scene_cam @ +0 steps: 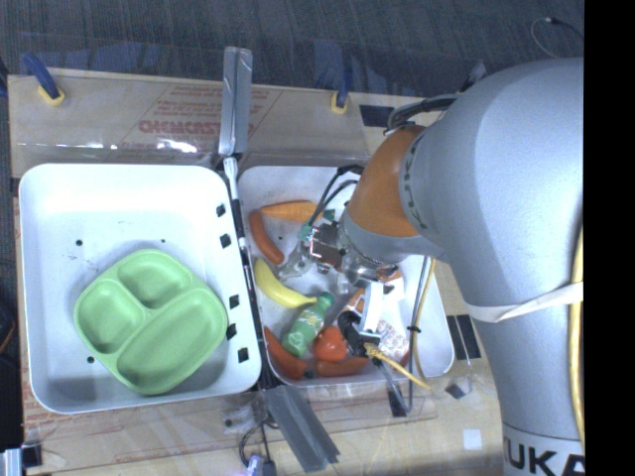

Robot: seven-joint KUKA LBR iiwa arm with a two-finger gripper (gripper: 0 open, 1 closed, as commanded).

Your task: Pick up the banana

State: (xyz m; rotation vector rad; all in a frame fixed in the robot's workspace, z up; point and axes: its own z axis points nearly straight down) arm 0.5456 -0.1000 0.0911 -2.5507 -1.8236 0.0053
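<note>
Risk I logged: the curved yellow banana (279,288) lay crowded in the right white plastic bin (298,178), touching a green plastic bottle (307,326) at its 5 o'clock, with an orange carrot-like piece (288,210) near its 12. A descent from my grey two-finger gripper (322,251), poised just at the banana's 1 o'clock, could have nudged a neighbour or slid off the smooth skin. Whether the pincer was spread or closed, I could not tell; I saw nothing between its tips. The banana looked glossy, unbruised, part-hidden.
</note>
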